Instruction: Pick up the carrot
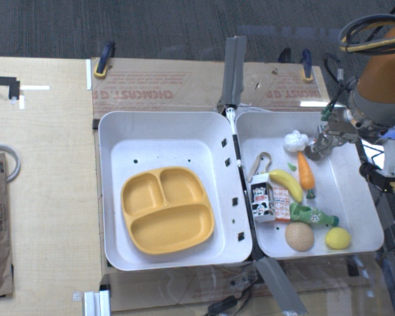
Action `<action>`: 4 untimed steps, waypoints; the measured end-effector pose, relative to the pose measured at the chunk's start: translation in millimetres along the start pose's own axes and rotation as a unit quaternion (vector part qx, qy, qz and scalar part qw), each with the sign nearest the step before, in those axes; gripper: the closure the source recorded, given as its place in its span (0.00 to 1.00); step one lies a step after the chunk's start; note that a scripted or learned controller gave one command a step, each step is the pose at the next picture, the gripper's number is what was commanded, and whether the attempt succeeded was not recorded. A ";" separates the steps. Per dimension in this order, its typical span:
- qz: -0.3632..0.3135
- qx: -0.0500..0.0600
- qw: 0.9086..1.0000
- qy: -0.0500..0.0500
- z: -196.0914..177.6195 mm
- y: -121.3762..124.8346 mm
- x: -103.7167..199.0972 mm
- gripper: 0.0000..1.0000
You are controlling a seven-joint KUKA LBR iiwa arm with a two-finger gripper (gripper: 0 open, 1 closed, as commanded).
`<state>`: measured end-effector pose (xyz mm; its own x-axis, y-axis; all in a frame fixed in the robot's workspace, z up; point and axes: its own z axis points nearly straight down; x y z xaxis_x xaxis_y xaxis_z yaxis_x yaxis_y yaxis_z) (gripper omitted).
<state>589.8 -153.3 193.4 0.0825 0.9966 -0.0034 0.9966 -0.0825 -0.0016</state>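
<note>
The carrot [306,172] is a small orange piece with a green stub at its lower end. It lies nearly upright in the picture in the right bin [362,196], just right of a banana [287,184]. My gripper [318,146] hangs over the bin's upper right part, right by the carrot's upper tip and next to a white lumpy item [294,140]. From here I cannot make out whether it touches the carrot.
The right bin also holds a small milk carton [261,201], a metal carabiner [259,164], a green toy vegetable [314,216], a brown ball [299,236] and a lemon [338,238]. A yellow divided plate [168,209] lies in the left bin [118,143].
</note>
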 end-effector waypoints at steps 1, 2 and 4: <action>0.064 0.000 0.998 0.001 -109.9 -38.8 -2.6 1.00; 0.064 0.000 0.998 0.001 -109.7 -38.8 -2.5 0.00; 0.148 0.000 0.989 0.001 102.1 -6.9 5.1 0.00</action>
<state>583.1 -148.0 91.3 0.3715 0.9284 -0.0017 0.9284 -0.3715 -0.0016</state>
